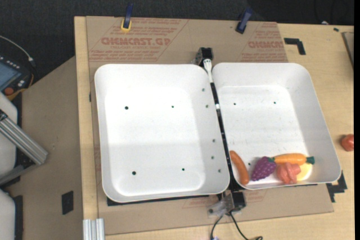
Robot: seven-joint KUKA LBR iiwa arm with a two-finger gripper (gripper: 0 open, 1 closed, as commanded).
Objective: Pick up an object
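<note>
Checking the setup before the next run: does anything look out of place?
One small orange-red object lies on the bench outside the right bin. The rest, a sausage, grapes and a carrot, crowd that bin's near edge.

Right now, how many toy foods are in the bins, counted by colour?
Orange: 2, sausage-like piece and carrot
Purple: 1, grapes
Red: 1, piece
Yellow: 1, piece
Total: 5, all in the right bin

Four toys huddle in the right bin's (270,121) near corner: sausage (239,167) leftmost, grapes (262,168), carrot (292,158), perhaps fruit (288,173).
</note>
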